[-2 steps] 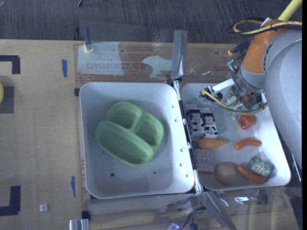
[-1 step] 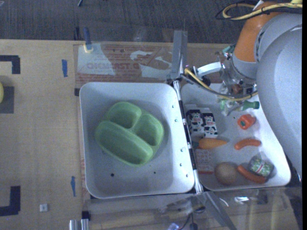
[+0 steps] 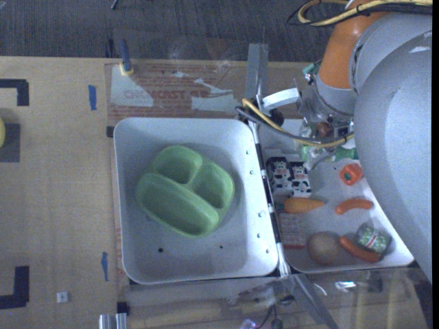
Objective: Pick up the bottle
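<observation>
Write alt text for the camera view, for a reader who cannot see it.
A grey arm with an orange band reaches from the right over the right white bin, which holds toy food items. The left white bin holds a green divided plate.

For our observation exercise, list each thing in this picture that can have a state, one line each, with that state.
green divided plate: right way up in the left bin.
carton with cow print: lying flat in the right bin.
carrot: lying on its side.
potato: resting on the bin floor.
tool: over the right bin's far end.
</observation>
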Action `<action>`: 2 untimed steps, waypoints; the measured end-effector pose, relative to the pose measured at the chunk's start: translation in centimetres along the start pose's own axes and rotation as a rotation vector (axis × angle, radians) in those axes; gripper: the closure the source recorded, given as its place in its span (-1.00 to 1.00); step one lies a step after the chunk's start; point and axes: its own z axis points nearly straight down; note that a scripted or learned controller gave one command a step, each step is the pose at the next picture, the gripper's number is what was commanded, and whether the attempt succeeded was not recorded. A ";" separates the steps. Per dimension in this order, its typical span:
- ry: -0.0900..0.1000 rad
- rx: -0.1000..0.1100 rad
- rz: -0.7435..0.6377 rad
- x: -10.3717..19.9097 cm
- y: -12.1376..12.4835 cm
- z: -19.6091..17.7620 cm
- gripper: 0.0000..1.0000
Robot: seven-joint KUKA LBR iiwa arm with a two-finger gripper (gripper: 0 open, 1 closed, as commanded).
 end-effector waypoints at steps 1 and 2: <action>0.000 -0.001 0.001 0.0 0.1 0.0 -1.00; -0.006 0.003 -0.356 -3.1 -4.0 4.6 -1.00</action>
